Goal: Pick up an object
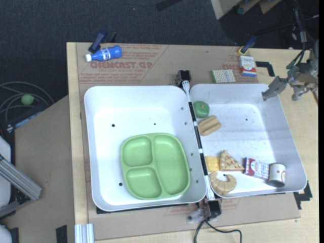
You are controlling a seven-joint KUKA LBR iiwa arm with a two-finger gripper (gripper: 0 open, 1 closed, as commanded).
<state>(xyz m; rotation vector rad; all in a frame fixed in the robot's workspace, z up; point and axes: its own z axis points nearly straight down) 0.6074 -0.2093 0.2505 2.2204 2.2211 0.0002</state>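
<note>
grey gripper [283, 87] over right bin [283, 135] far corner, jaws apart, nothing between them

Grey metal gripper [286, 86] at the right edge of the scene, above the far right corner of the bench. Pale, angular finger [272, 88] jutting left, darker grey bracket parts behind. Thin dark cables running up from the assembly toward the far right. Small greenish-tinted fittings near the wrist.
</note>
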